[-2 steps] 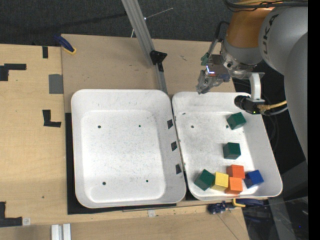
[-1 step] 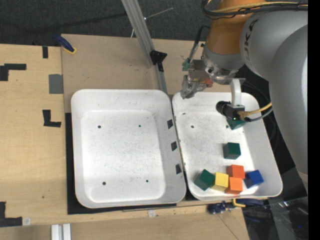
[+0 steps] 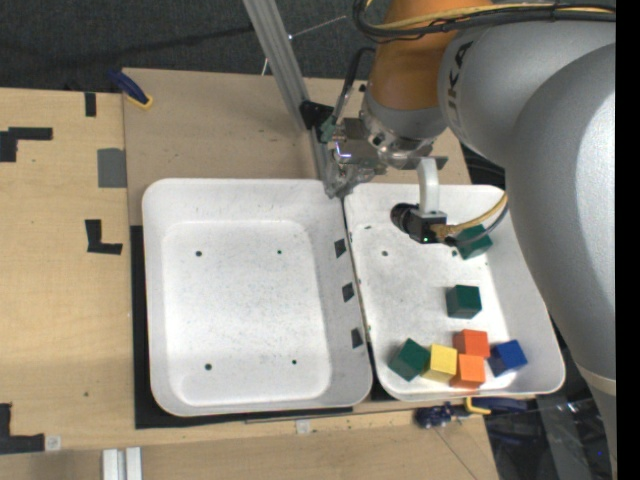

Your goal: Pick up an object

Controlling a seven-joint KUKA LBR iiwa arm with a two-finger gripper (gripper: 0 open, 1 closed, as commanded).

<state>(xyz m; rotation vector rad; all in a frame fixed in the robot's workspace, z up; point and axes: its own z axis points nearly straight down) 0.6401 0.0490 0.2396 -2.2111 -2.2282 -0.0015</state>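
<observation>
Grey casing of the arm [image 3: 540, 118] takes up the whole right side of the frame, with its orange band [image 3: 420, 18] at top centre above the wrist. Under it the wooden bench [image 3: 60, 318] spreads away to the left and carries two shallow white bins. The left bin [image 3: 160, 208] sits in the middle of the frame. The right bin [image 3: 400, 288] lies beside it toward the lower right, the two touching along their long edges.

The gripper [image 3: 345, 173] hangs at upper centre, over the far end of the seam where the bins meet. From where I stand I cannot tell whether its jaws are wide or narrow.

All the blocks are in the right bin. A teal block [image 3: 472, 243] lies nearest the wrist, at that bin's upper right. A dark green block [image 3: 463, 300] stands alone below it. Along the near rim is a tight cluster: a green block [image 3: 408, 358], a yellow block [image 3: 442, 360], two orange blocks [image 3: 470, 356] stacked close together, and a blue block [image 3: 508, 356].

My reading is that the pick is not yet made and the arm is at the approach stage, well apart from any block. The next move calls for a shift toward the lower right, then a descent with the jaws astride one block. The lone dark green one looks easiest, since nothing crowds it.
</observation>
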